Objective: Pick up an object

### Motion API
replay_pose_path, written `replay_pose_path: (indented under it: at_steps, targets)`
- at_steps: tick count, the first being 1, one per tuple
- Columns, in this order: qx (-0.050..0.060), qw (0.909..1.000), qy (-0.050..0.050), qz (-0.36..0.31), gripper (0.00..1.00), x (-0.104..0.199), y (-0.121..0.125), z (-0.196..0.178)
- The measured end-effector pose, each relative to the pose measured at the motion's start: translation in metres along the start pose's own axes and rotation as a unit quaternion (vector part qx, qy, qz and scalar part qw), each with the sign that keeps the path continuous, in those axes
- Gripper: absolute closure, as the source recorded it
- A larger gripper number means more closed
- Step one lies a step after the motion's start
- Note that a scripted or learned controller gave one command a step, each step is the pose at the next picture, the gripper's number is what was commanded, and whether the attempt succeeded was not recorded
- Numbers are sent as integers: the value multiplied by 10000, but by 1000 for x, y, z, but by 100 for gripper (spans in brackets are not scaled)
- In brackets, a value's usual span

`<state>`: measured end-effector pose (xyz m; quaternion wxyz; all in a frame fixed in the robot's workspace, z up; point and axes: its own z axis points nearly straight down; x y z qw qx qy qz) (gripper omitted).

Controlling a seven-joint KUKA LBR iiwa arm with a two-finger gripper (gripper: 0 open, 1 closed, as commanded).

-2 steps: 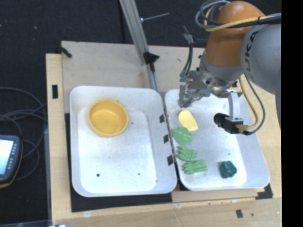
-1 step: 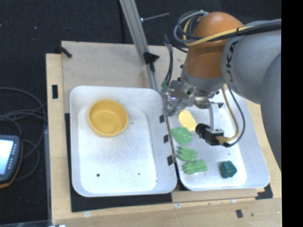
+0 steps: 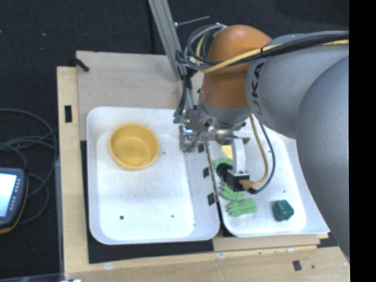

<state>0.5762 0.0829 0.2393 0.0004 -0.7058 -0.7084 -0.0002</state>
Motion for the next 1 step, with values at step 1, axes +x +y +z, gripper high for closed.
replay_pose_path:
  at_steps: [1]
  targets:
    - [-6, 10000, -2, 20, 0, -3, 1, -1]
